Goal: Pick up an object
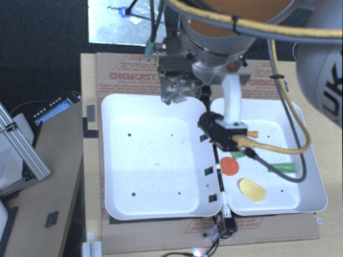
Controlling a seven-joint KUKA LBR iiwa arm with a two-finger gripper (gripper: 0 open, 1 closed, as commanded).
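Note:
My gripper (174, 94) hangs over the far edge of the left bin (155, 159), close to the camera and well above the bench. The right bin (300, 197) holds a red-orange disc (230, 166) near the divider, a yellow oval piece (252, 189) in front of it, a green stick-like piece (282, 168) to the right, and a small orange piece (253, 135) further back. All of these lie to the right of the gripper and below it. Part of the right bin's back is hidden by the arm.
Both bins rest on a cardboard sheet (128, 74) printed with red letters. An aluminium frame (21, 149) stands at the left edge of the bench, with a blue and black device (53, 107) behind it. A yellow cable (289, 143) loops over the right bin.

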